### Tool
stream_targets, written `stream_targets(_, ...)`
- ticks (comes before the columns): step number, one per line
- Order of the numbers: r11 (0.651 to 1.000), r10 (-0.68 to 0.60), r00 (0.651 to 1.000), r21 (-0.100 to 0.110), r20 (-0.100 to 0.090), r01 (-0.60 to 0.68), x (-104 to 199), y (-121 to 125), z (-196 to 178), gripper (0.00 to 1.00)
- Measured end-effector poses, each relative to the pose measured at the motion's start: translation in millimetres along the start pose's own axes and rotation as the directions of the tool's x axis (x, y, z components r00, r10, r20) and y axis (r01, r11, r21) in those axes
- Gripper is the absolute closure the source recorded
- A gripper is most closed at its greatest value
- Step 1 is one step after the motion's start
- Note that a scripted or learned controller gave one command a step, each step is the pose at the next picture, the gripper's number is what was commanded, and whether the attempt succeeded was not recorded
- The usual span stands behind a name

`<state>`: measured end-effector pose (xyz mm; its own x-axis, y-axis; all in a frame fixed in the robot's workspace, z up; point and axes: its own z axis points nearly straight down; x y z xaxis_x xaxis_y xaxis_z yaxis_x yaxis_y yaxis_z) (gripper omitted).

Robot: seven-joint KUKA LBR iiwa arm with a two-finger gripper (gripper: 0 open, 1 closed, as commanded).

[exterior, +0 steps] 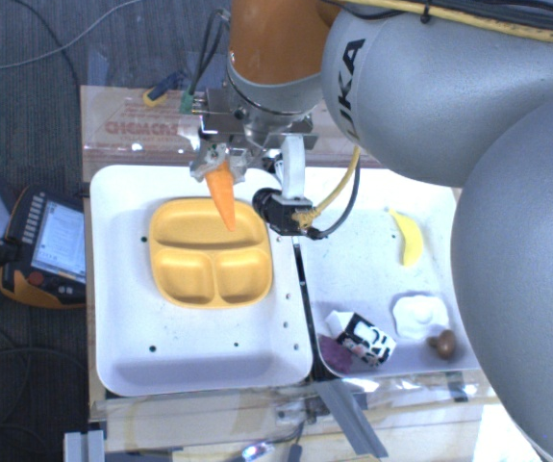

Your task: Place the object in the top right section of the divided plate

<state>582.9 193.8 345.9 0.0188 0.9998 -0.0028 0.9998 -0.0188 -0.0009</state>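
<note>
Camera view
End effector (220, 162): pinching the thick end of the carrot (222, 196).
Carrot: hangs tip-down over the plate (211, 252), above its far section, in the left bin (113, 287).
Handling: likely light, stiff, smooth; grip the broad end.

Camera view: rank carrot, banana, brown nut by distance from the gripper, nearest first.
1. carrot: held in the gripper, hanging over the yellow divided plate in the left bin.
2. banana: right bin, upper middle.
3. brown nut: right bin, lower right, beside the white object.
</note>
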Motion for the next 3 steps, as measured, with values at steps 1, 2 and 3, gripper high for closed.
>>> stream_targets(1,1.0,0.0,1.0,0.001,0.006,0.0,-1,0,-8,1.0)
stream_targets(2,1.0,-0.014,1.0,0.0,0.003,0.014,38,77,-15,1.0)
stream_targets(3,1.0,0.031,1.0,-0.001,0.0,-0.031,-26,86,-51,1.0)
